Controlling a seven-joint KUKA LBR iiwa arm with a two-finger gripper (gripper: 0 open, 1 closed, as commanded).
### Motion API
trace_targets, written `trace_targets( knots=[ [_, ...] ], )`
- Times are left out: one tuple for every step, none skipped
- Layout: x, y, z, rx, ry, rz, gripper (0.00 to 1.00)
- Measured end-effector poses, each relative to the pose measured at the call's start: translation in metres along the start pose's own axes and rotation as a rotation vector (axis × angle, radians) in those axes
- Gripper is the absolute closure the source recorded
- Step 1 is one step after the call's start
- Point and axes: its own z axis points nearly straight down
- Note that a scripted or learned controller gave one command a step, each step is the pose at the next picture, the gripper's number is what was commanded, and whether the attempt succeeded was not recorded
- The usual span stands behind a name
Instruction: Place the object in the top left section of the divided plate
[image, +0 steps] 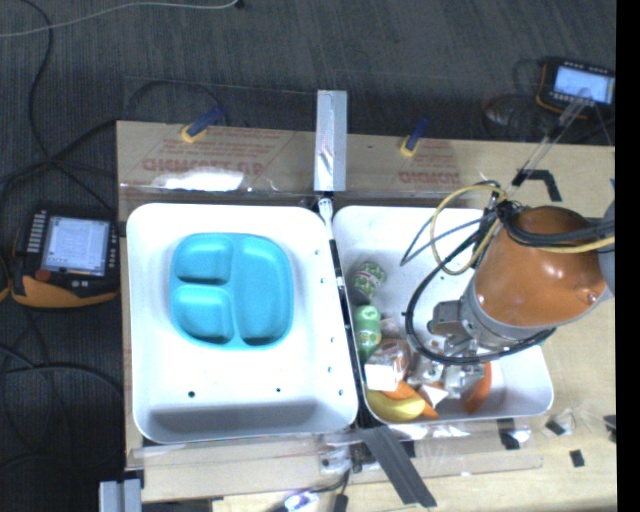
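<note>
While the grey arm with its orange band (540, 268) reaches in from the right, I see it bent low over the near part of the right-hand shallow white bin (530, 400), with black and yellow cables looping over its wrist. The two-finger gripper (447, 375) sits down among a heap of small toy foods at the bin's near left side; the wrist hides its tips from me, so I cannot tell how the jaws stand or whether anything is caught between them.

Around the gripper I make out a yellow banana-shaped piece (393, 405) against the near wall, an orange rounded piece (477, 390) just to the right of the gripper, a small white block (381, 377) to its left, and, farther back along the bin's left wall, a green rounded fruit-like piece (368, 325) and a mottled green and white ball (369, 277). Which of these is the one to be moved I cannot tell; all lie in the right bin.

The left-hand shallow white bin (240, 405) holds the turquoise divided plastic plate (233, 288), lying flat toward the far side, its two small sections on the left and one large section on the right, well apart from the gripper
</note>
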Motion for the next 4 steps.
trace_targets(
  knots=[
    [-0.1, 0.035, -0.064, -0.001, 0.006, 0.047, 1.0],
    [-0.124, 0.043, -0.067, 0.003, 0.042, 0.11, 1.0],
    [-0.203, 0.07, -0.084, -0.003, 0.004, -0.34, 1.0],
    [-0.158, 0.013, -0.156, -0.001, 0.001, -0.172, 1.0]
  ],
)
